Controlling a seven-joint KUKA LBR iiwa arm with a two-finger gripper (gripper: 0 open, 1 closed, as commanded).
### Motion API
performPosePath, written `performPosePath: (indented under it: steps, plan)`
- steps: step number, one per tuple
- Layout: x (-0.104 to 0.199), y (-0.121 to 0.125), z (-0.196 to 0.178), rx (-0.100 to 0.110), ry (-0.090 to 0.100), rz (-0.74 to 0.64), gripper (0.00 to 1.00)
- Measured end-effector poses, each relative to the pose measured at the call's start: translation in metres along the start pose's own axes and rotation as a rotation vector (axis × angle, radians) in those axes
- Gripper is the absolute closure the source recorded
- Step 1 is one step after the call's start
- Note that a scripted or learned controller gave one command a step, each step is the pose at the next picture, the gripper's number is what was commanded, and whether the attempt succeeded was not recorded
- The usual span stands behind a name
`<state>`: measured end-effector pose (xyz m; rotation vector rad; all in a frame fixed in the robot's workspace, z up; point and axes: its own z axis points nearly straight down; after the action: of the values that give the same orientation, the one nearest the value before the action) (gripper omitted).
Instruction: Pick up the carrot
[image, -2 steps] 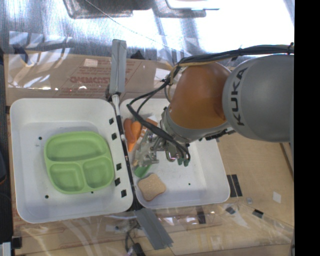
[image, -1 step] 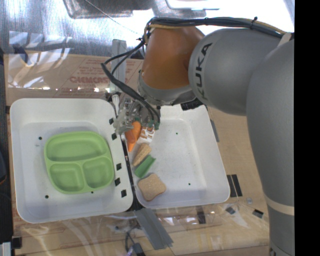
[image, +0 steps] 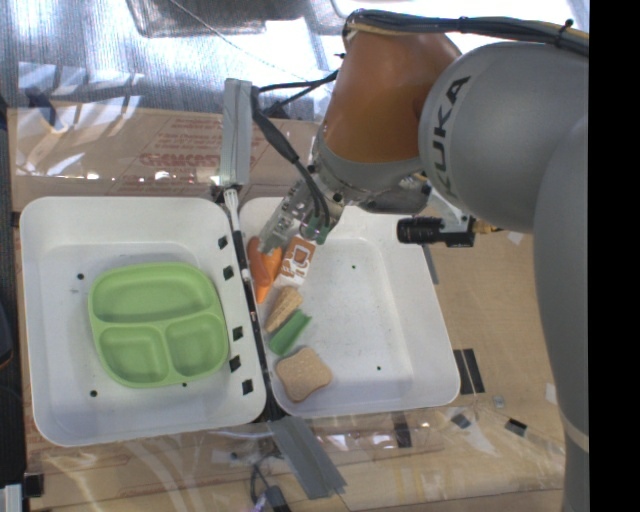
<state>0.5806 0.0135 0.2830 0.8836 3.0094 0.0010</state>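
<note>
A large grey robot arm with an orange band reached in from the right and hung over the right-hand white bin (image: 400, 330). Its gripper (image: 297, 222) sat low at the bin's upper left corner, just above the carrot (image: 264, 268). The angle hid the gap between its tips, so whether they were spread or closed could not be told, and nothing could be seen held between them.

The carrot lay against the bin's left wall, close to the divider between the two bins. A small orange-and-white packet (image: 297, 262) lay touching its right side. Below it, in a loose line down the same wall, were a slice of bread (image: 283, 306), a green strip (image: 291, 332) and a second piece of bread (image: 303, 374).

To do this step well, the grasp would probably need to come down straight over the carrot's middle, closing across its narrow width. The wall on one side and the packet on the other left little room, so a tip could easily land on the packet or scrape the wall.

The left-hand bin (image: 50, 300) held a green divided plate (image: 157, 323) with three compartments. Both bins rested on a bench covered with brown cardboard (image: 140, 140) and clear plastic sheeting. Black cables ran from the arm across the top of the scene, and bright light washed out the upper area.
</note>
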Motion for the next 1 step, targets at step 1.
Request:
performPosePath:
  steps: [1]
  plan:
    - [0.0336,-0.0293,0.0019,0.008,0.007,0.677,1.0]
